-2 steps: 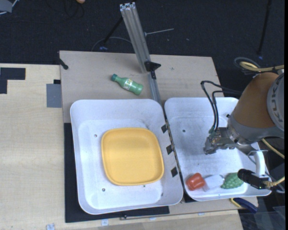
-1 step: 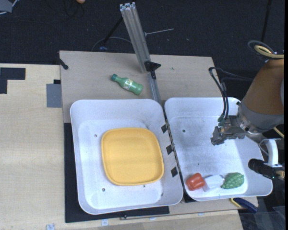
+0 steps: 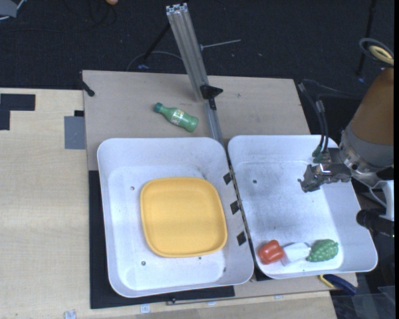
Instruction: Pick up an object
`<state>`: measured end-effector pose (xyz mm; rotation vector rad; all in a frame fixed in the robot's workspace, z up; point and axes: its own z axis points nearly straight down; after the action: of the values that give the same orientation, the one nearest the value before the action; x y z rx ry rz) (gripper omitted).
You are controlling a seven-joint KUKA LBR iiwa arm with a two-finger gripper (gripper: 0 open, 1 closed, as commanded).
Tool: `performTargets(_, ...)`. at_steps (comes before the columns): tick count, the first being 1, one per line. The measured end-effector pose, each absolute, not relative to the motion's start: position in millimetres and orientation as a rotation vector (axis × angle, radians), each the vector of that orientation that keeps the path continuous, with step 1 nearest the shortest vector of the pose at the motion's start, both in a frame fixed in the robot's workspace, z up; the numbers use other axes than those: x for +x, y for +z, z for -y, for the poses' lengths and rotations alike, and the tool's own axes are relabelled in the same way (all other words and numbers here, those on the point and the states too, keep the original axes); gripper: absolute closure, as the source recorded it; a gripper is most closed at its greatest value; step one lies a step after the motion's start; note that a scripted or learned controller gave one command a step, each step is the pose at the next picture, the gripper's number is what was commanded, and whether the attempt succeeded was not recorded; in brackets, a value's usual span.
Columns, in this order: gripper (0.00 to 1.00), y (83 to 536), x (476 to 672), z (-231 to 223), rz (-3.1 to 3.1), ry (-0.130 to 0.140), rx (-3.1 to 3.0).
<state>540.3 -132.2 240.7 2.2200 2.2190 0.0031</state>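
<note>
Gripper point(image 3: 310, 180) sits over the upper right part of the right bin point(image 3: 279, 158), reaching in from the right on a grey arm w/ orange band point(image 3: 380, 108); it's small and dark here, so can't tell its state, and nothing visible in it; the bin floor under it is bare. The pickable things lie well apart from it, along the bin's near edge: a red pepper point(image 3: 271, 251), a white item point(image 3: 296, 252) just beside it, and a green bumpy piece point(image 3: 322, 250) next to that, all three close or touching. Left bin point(image 3: 120, 158) holds a yellow plate point(image 3: 183, 216); a green bottle point(image 3: 177, 117) lies on the bench beyond the bins. Risks, as judgement: closing where it is now would likely grab air; going for the trio, crowding could cause a nudge or a slip, and the near wall leaves little room.
</note>
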Motion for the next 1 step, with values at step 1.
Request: performTargets(1, 1.0, 248.7, 553.5, 86.2, -2.224, 0.0, 2.219)
